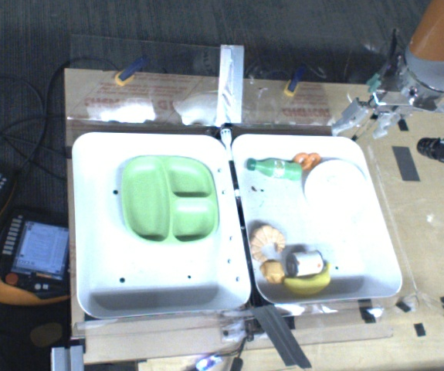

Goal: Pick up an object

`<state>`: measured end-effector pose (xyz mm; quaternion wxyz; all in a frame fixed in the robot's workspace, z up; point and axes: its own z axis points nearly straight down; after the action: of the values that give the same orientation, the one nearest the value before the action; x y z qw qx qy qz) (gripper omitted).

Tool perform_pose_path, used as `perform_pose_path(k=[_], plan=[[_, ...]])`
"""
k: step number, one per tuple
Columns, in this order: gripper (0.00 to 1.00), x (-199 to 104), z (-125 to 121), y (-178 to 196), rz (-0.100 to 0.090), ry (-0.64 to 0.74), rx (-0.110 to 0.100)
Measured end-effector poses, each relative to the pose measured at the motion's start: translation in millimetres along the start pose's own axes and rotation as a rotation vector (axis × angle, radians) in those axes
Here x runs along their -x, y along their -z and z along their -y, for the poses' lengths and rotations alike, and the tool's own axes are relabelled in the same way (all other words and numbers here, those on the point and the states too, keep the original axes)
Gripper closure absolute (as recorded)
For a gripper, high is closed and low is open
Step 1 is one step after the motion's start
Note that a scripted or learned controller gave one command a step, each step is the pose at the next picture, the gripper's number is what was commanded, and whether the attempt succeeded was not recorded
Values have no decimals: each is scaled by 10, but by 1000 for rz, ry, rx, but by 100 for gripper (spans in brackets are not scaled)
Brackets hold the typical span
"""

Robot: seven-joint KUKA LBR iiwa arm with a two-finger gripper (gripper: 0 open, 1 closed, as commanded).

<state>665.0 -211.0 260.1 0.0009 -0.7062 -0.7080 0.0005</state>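
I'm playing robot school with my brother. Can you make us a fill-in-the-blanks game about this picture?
1. The green divided tray lies in the ____ bin.
2. The banana lies in the right bin, at its ____ edge.
3. The bottle lying on its side is ____ in colour.
4. The hand hangs outside the bins, past the right bin's ____ corner.

Missing words: left; near; green; far right

On the tabletop point(422, 207) sit 2 white bins point(98, 284), with 2 yellow-and-blue clamps point(131, 70) along the back edge and handheld devices point(32, 250) lying off its left side.
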Motion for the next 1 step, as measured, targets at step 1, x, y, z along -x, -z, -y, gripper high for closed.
perform_pose_path(k=[1], plan=[[0, -79, -41, -1314, 5, 185, 0]])
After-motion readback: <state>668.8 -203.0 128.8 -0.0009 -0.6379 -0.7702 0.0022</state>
